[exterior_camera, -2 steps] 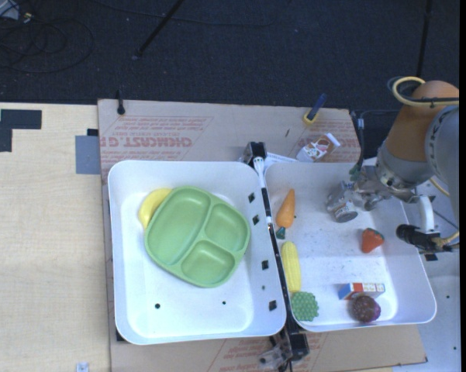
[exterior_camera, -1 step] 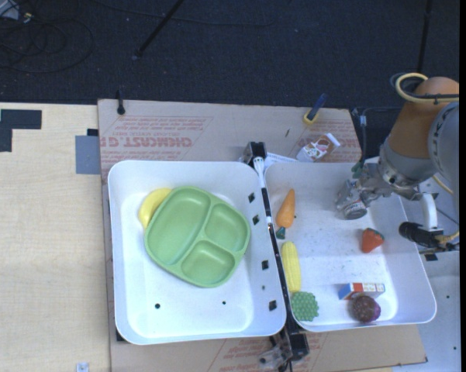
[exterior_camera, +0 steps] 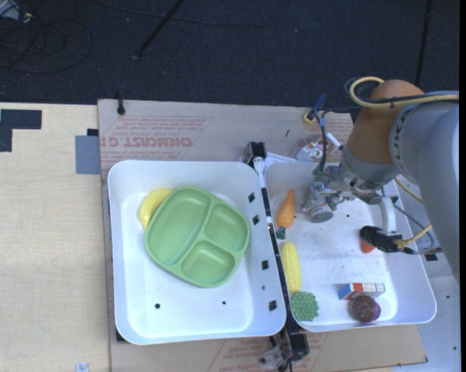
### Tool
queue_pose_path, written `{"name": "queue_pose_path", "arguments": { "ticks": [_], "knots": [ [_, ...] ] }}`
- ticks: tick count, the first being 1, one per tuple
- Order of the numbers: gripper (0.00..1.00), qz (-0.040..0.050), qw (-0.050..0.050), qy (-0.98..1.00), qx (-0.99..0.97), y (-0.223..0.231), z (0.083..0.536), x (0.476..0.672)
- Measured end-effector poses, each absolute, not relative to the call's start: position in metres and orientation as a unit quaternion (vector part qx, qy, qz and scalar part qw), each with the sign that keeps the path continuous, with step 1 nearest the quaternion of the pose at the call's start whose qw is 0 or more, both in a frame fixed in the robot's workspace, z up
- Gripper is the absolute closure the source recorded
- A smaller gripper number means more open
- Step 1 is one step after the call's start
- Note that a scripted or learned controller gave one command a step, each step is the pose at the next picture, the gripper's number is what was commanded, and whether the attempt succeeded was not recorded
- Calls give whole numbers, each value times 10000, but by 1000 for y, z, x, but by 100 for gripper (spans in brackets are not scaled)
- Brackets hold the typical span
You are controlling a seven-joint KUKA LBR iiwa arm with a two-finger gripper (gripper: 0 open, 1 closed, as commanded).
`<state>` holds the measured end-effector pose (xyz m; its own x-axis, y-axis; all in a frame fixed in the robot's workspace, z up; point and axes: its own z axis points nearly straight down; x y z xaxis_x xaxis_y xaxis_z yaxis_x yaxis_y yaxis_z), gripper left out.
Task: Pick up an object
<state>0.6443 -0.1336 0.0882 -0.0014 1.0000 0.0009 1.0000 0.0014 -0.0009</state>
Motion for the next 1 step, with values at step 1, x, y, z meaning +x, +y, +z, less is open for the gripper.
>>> {"name": "queue_pose_path", "arguments": {
  "ticks": [1],
  "knots": [
    [100, 0, 5, -7077, -7065, -60, 188, 631]
  ]
}}
